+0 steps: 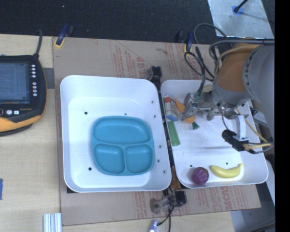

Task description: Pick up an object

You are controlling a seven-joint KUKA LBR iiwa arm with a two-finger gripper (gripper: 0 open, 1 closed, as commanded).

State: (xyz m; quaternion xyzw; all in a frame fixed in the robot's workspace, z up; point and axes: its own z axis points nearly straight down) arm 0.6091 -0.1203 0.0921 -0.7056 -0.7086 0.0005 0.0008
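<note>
Camera view: hand (197, 106) low over the far left corner of the right bin (261, 178), among small clutter, with an orange piece (180, 107) and a green stick (173, 133) just beside it, but how far open and whether gripping anything, impossible to tell. Near the bin's front edge, well apart from the hand, a banana (226, 170) and a purple ball (199, 175) just beside each other; in the left bin (67, 129), a blue tray (122, 145). Likely light and fairly stiff, the stick, best taken across its narrow middle; ball probably prone to roll.
</note>
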